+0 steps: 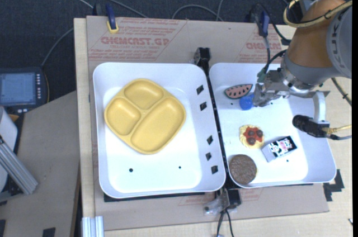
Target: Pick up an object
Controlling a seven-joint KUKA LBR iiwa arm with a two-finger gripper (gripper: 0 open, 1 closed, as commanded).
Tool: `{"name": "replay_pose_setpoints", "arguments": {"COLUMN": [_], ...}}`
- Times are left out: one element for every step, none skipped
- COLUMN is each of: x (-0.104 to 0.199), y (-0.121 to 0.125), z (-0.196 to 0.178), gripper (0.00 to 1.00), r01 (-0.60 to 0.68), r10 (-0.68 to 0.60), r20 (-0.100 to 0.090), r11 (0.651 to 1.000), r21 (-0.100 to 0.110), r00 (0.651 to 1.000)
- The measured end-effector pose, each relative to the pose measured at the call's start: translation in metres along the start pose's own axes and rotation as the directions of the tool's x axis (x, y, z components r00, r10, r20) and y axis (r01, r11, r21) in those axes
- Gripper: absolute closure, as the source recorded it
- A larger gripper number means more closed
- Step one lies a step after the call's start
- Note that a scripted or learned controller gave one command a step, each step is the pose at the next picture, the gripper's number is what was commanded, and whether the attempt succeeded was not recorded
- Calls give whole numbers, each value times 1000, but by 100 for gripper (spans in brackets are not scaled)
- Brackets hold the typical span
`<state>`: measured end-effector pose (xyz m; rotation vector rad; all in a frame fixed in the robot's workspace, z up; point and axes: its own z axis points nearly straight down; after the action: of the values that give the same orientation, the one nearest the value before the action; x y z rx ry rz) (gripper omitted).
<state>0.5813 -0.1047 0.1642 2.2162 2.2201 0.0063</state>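
Note:
In the right bin [319, 169] lie several small objects. A red watermelon slice [238, 90] lies at the far left, with a small blue object [246, 103] just in front of it. A yellow round piece with red dots [251, 136] sits mid-bin. Near it are a black-and-white carton [278, 148] and a brown round disc [243, 169]. My gripper [263, 94] hangs low at the right side of the blue object and the watermelon slice, close to both. Whether it touches either is unclear.
A yellow divided plate [145, 115] lies in the left bin [112, 174]. A black divider with clips [210, 118] runs between the bins. The grey arm with its orange band [313, 34] enters from the upper right, with cables [316, 125] over the right bin's edge.

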Motion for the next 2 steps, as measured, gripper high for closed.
{"name": "replay_pose_setpoints", "arguments": {"x": [4, 4], "y": [6, 8], "z": [-64, -92], "gripper": [100, 100], "r01": [0, 0], "r10": [0, 0], "r20": [0, 0], "r11": [1000, 1000], "r21": [-2, 1], "r00": [1000, 1000]}}
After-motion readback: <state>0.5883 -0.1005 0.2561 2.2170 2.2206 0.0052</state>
